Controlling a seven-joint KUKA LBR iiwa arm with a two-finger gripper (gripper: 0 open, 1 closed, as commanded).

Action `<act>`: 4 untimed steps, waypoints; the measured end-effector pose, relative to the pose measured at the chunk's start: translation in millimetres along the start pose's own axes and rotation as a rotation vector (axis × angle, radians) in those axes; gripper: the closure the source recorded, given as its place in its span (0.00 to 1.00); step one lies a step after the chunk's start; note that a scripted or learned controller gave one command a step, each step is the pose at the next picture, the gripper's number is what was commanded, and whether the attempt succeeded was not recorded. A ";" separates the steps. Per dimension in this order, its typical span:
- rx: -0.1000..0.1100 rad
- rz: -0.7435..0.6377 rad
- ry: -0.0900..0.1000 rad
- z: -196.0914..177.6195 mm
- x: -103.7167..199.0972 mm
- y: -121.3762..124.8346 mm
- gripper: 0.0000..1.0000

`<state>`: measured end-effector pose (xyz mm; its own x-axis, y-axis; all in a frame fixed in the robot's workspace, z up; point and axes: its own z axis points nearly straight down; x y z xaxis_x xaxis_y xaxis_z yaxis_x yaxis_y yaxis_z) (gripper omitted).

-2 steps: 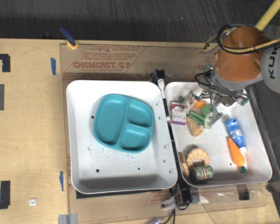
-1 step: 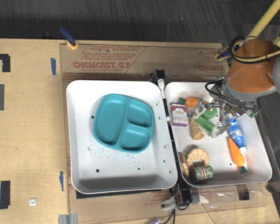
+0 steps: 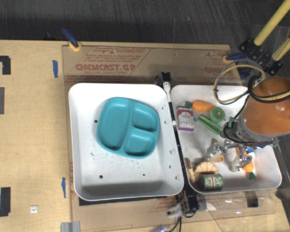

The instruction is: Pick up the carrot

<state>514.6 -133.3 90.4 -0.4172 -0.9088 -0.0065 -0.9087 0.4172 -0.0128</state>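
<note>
The carrot (image 3: 202, 106), orange with a round green top at its right end, lies at the back of the right bin (image 3: 273, 178). The grey arm with its orange band (image 3: 270, 114) reaches in from the right. Its gripper (image 3: 227, 156) hangs low over the middle of the right bin, nearer the front than the carrot and apart from it. The metal fingers (image 3: 215, 152) stand spread and open, with nothing between them.
The left bin (image 3: 82, 144) holds a teal divided plate (image 3: 128, 126). In the right bin lie a pink carton (image 3: 186, 119), a green stick (image 3: 210, 124), a bread-like piece (image 3: 206, 167), a green can (image 3: 212, 181) and a small orange toy (image 3: 249, 167). Cables (image 3: 232, 88) loop above the arm.
</note>
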 end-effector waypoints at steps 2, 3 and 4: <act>-0.002 -0.479 0.005 -0.6 33.6 17.8 0.00; 0.000 -0.558 -0.007 0.5 50.2 10.0 0.00; 0.000 -0.428 0.006 -0.9 26.7 20.9 0.00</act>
<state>484.4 -148.8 90.8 -0.0028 -1.0000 0.0056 -0.9999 0.0027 -0.0126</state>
